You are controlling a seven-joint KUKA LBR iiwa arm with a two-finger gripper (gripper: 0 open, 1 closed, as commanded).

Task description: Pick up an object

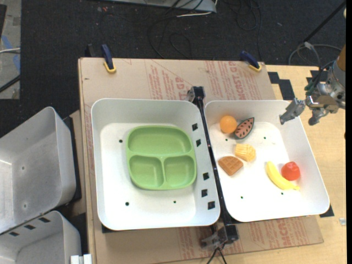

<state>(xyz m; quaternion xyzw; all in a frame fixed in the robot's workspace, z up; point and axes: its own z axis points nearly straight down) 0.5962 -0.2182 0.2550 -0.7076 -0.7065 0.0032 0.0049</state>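
gripper (302,113) waits over the right bin's (313,202) far corner.
fingers spread, nothing between them; toy food (242,153) lies loose below for picking.

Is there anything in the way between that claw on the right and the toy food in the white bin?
Nothing visible blocks it. The gripper hangs over the right bin's upper right edge, its fingers spread. The banana and red fruit lie nearest, touching each other, so grabbing one may nudge the other. The orange sits farther left.
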